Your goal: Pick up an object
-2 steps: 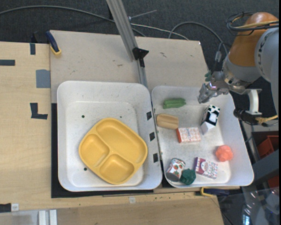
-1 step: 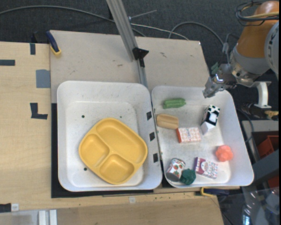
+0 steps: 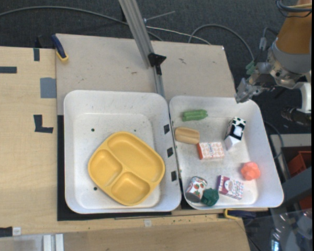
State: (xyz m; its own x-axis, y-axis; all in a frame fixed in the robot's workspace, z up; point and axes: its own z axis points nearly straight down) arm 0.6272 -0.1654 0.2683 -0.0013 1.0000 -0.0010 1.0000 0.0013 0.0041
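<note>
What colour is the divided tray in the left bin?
Yellow. The divided tray shows plainly in the camera view, lying in the left bin.

Arm [image 3: 295, 35] reaching from right, wrist angled down-left.

No lettering can be read on anything in the bins or on the bench.

Three small packages in the right bin [image 3: 267, 140] carry printed faces, but the print is too small and blurred to make out: a red-and-white carton [image 3: 211, 150] near the bin's middle, a red-and-white packet [image 3: 231, 186] near the front edge, and a round red-and-white pack [image 3: 196, 187] beside a dark green piece [image 3: 210, 196]. A black-and-white carton [image 3: 235, 130] shows cow-like patches and no legible words. The yellow divided plate [image 3: 126, 167] in the left bin [image 3: 73, 140] bears no marking. Dark tape pieces [image 3: 40, 123] on the bench form shapes, not characters.
</note>
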